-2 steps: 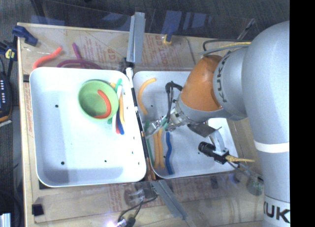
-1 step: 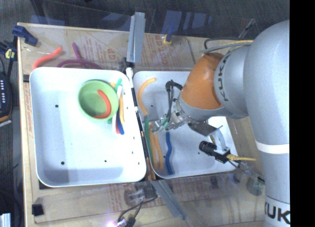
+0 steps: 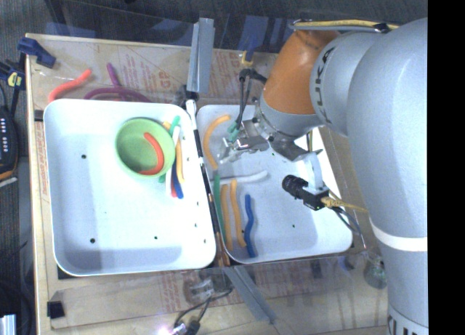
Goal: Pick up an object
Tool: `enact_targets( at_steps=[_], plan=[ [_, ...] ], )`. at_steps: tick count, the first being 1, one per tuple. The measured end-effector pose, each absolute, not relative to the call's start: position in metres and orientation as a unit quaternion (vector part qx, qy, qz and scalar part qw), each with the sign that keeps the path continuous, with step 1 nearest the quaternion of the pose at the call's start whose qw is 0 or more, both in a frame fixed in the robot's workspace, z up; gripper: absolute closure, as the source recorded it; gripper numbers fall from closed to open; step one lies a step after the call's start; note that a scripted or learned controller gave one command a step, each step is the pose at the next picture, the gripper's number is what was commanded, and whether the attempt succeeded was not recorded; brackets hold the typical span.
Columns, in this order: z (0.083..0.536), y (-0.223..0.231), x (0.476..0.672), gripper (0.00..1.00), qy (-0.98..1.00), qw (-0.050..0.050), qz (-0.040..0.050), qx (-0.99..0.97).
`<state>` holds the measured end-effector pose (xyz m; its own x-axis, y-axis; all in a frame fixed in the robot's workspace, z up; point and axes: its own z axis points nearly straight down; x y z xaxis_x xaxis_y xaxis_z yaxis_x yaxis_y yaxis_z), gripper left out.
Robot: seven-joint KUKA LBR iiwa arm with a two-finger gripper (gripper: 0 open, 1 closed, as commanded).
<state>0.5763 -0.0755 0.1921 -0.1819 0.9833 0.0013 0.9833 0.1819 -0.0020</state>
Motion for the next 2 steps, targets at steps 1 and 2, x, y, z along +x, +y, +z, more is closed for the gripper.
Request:
enact_targets(
  at_steps=[1, 2],
  plan=[
    [0.192, -0.075, 0.576, 0.0, -0.769, 0.001, 0.0002, -0.64],
    [0.143, -0.1, 0.575, 0.0, -0.769, -0.001, 0.0003, -0.64]
  ],
)
